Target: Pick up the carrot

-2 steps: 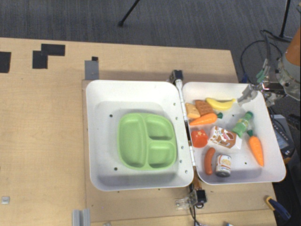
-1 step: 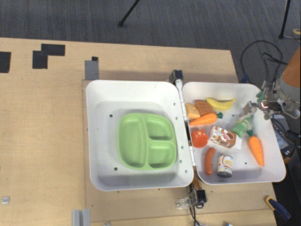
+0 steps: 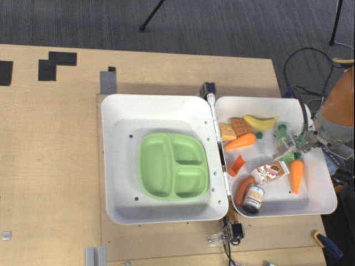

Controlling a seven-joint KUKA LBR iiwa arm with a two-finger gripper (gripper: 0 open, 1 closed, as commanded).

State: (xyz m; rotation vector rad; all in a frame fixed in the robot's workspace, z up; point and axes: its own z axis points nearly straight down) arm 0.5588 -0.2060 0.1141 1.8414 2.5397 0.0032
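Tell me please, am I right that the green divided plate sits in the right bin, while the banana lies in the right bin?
Not quite: in the camera view the green divided plate sits in the left bin. The banana does lie in the right bin.

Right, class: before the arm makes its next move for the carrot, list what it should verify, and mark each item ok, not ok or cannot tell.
1. Orange carrot with green top visible in the right white bin: ok.
2. Nothing lying on the carrot: ok.
3. Gripper close to the carrot: ok, it sits by the leafy end.
4. Carrot lifted: not ok, it lies on the bin floor.
5. White-and-red packet apart from the carrot: ok.
6. Program aims at this carrot, not the other orange tapered piece: cannot tell.
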